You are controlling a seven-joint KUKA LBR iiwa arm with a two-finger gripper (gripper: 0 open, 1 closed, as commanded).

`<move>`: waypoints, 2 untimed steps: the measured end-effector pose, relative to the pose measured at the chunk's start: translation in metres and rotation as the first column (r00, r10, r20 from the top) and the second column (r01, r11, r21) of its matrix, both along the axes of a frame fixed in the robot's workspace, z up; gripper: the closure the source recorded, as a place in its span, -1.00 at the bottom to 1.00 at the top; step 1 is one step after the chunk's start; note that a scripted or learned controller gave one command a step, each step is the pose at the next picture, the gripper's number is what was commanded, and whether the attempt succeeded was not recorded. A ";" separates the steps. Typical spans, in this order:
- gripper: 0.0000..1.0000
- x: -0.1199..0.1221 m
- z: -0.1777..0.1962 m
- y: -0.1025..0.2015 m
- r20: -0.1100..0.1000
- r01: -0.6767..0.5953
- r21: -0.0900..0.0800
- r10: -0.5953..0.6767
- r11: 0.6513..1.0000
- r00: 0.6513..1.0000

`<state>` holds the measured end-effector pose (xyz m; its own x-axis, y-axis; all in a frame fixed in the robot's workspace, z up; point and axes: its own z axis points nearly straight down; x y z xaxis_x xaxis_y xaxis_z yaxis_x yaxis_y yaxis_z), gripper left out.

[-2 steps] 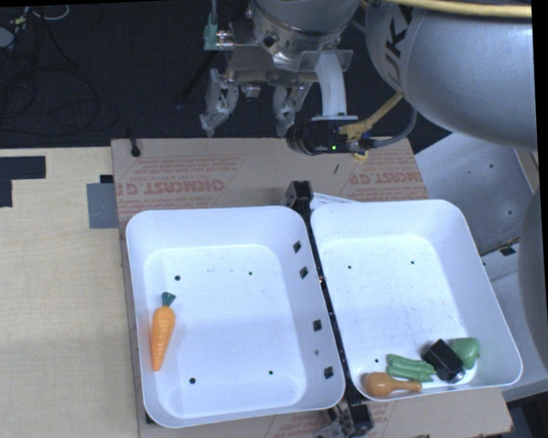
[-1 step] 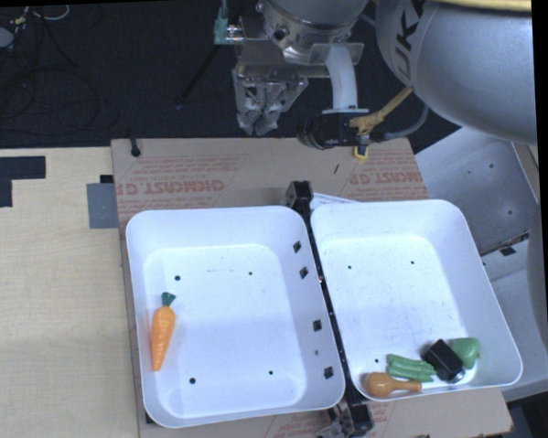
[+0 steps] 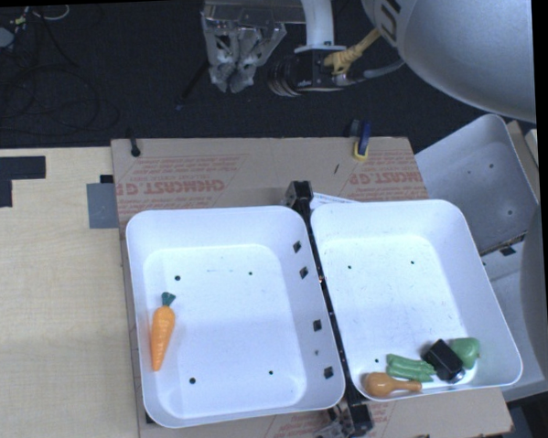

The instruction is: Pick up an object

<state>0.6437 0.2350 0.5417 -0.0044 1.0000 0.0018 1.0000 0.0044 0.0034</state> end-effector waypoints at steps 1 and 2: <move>1.00 0.000 -0.107 -0.070 -0.019 0.011 -0.008 -0.011 1.000 1.000; 1.00 -0.021 -0.062 0.013 -0.004 -0.002 -0.001 0.002 1.000 1.000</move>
